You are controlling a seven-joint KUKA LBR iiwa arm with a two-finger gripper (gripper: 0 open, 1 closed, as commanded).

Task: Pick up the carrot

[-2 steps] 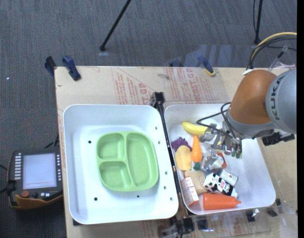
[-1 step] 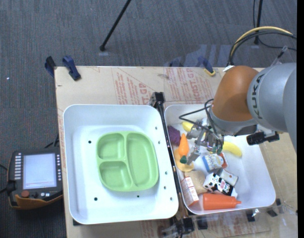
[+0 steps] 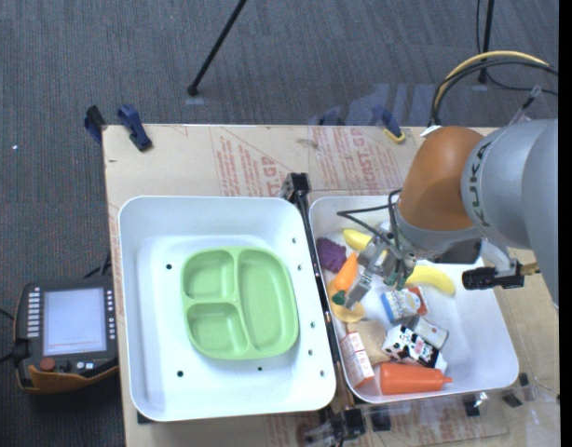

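Nearest the lens at the bench's front edge, an orange ketchup-style bottle (image 3: 412, 378) lies on its side along the front wall of the right bin (image 3: 498, 338), with a small red-and-white carton (image 3: 355, 356) just to its left and a black-and-white cow-patterned toy (image 3: 409, 341) behind it. Further back in the same bin, the carrot (image 3: 345, 277) lies close to the bin's left wall, a short orange piece with a dark green tuft at its nearer end. Its long axis runs at a slant, from the green end at lower left up toward the far right, so the orange tip points away toward the purple toy (image 3: 330, 250) and the banana (image 3: 398, 257). The gripper (image 3: 359, 289) hangs just beside the carrot on its right, nearly touching it, and seems tilted along much the same slant. Whether the carrot sits between the fingers or merely next to them cannot be told, nor whether the pincer is open or closed. Judging by this, the coming move turns on a very small shift leftward to centre over the carrot, with the jaws set across its slanted axis. Over in the left bin (image 3: 137, 277), a green divided plate (image 3: 239, 303) rests well apart from all this.
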